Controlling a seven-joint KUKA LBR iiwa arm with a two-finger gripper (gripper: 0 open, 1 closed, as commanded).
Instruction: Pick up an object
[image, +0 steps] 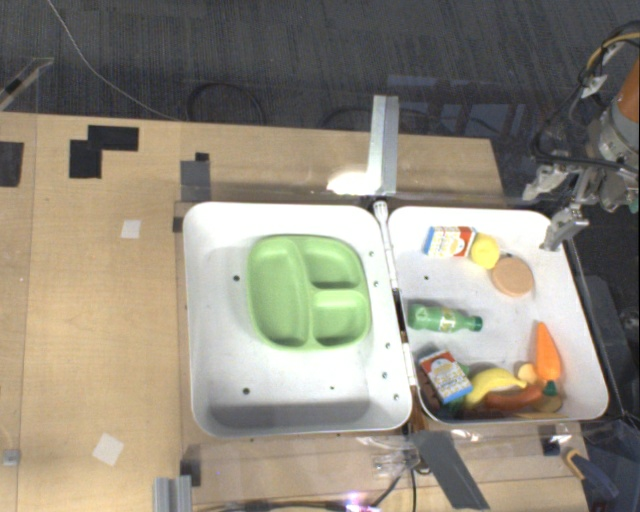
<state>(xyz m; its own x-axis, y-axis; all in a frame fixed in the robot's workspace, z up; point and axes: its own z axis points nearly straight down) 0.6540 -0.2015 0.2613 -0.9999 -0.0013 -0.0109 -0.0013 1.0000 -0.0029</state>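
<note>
Fingers (560, 228) hang over the right bin's (590, 330) far right corner; how far apart they stand cannot be told, and nothing shows between them. Nearest lie a tan disc (513, 278) and a lemon (485, 252), apart from them. Beyond sits a green tray (305, 290) in the left bin (215, 330), on a wooden bench (90, 330). Labels are unreadable.

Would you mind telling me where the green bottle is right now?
The green bottle lies on its side in the right bin, against its left wall, between the small carton above and the boxed snack below.

One fixed camera looks down aslant on both bins (200, 300)
</note>
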